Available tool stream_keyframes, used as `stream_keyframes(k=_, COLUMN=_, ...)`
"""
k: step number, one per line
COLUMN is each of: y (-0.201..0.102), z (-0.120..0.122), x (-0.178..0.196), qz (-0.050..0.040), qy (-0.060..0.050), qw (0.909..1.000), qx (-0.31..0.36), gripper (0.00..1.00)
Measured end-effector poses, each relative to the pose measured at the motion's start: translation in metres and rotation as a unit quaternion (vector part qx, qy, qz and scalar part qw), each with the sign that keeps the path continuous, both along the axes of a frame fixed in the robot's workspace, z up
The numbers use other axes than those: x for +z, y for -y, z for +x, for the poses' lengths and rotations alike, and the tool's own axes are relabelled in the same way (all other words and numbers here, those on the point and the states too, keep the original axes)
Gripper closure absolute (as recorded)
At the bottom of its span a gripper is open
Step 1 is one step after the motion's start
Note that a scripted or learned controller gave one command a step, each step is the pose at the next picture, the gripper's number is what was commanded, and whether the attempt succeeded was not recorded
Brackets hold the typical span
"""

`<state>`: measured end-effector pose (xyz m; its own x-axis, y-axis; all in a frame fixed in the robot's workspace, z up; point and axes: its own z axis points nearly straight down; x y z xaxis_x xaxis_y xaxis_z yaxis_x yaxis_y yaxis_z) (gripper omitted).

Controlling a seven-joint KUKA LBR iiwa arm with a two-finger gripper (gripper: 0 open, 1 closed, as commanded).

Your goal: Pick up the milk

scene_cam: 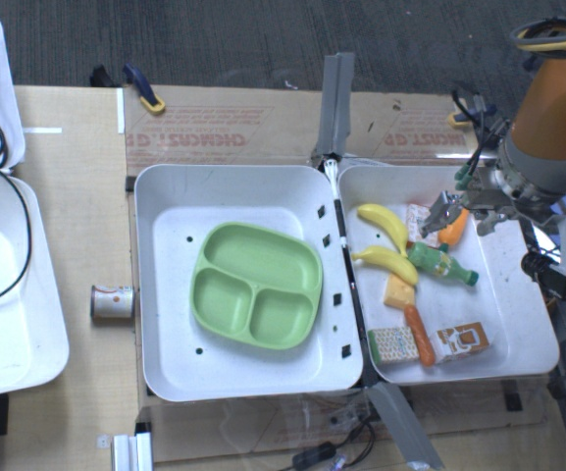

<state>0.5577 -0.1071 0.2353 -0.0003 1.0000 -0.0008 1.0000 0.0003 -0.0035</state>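
Note:
The milk (463,340) is a small white and brown carton lying on its side near the front edge of the right bin (528,307). My gripper (464,214) hangs over the back of that bin, well behind the carton and apart from it. It is directly above an orange piece (453,229) and a white and red packet (420,220). Nothing from the bin can be seen held in it.
Between gripper and milk lie two bananas (385,226), a green bottle (439,263), a cheese wedge (398,292), an orange sausage (419,334) and a green patterned box (392,344). The left bin (165,292) holds a green divided plate (256,285). A small can (113,302) lies on the bench.

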Motion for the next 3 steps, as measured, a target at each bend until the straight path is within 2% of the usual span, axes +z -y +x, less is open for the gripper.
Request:
stream_keyframes(k=1, y=0.040, z=-0.076, x=-0.088, qz=0.0007, qy=0.000, qw=0.9999, qx=-0.016, gripper=0.00)
stream_keyframes(k=2, y=0.083, z=-0.081, x=-0.144, qz=0.0013, qy=0.001, qw=0.9911, qx=0.133, gripper=0.00)
stream_keyframes(k=3, y=0.083, z=-0.080, x=-0.135, qz=0.0011, qy=0.001, qw=0.9913, qx=0.131, gripper=1.00)
